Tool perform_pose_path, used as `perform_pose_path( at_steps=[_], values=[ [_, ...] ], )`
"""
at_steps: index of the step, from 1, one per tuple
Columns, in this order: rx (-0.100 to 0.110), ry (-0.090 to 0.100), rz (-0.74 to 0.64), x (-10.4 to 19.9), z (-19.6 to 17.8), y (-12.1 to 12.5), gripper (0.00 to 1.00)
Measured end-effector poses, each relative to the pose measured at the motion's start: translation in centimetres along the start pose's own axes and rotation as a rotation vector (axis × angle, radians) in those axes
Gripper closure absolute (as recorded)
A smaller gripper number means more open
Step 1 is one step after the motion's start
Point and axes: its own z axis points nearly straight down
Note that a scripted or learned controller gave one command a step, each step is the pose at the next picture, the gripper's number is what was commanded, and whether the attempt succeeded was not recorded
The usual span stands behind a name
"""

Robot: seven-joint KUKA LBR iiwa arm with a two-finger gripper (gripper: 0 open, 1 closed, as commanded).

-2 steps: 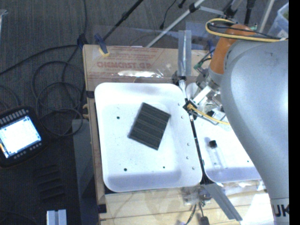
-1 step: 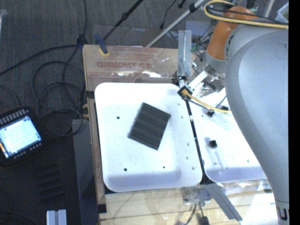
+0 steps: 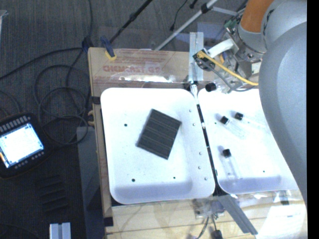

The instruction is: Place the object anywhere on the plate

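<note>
Since the task names no particular object, we list the candidates first.

- **Pair of vials** [image 3: 224,119]: small, clear, black-capped. They lie close together toward the back of the right bin [image 3: 249,185], near its inner wall.
- **Lone vial** [image 3: 227,153]: same kind, lying nearer the front of that bin. None of the three is on the plate, and we see none held.
- **Plate** [image 3: 159,134]: dark, ribbed and square. It lies flat and turned at an angle in the middle of the left bin [image 3: 114,183], with nothing on it.
- **Gripper** [image 3: 212,78]: it hangs over the back edge of the bench, about where the two bins meet, apart from every vial. We cannot tell whether it is wide or narrow.
- **Arm** [image 3: 289,83]: grey, covering the right bin's far side.

We judge the step in hand to be the pick, which is not yet begun. The lone vial looks the easier target, having clear floor around it. We advise these points:

- Close across the vial's body, not its cap, as clear round plastic is likely to roll or slip.
- Lift it clear over the two rims between the bins.
- Release it low over the plate's centre, laid along the ribs so that it settles.

**Writing:**

- The board [image 3: 134,66] behind the bins bears reddish print, too blurred for us to read.
- The pendant [image 3: 20,144] on the floor to the left shows a lit screen, which is illegible.
</note>
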Motion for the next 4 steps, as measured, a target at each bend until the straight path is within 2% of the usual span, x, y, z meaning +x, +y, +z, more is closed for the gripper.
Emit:
perform_pose_path(
  at_steps=[1,2,3,4],
  values=[
    [0.000,0.000,0.000,0.0,0.0,0.0,0.00],
    [0.005,0.000,0.104,-6.6,-2.8,-3.3,0.00],
    [0.002,-0.002,0.002,-12.4,1.6,-0.9,0.00],
    [0.003,0.000,-0.351,-18.6,1.4,2.2,0.00]
  ],
)
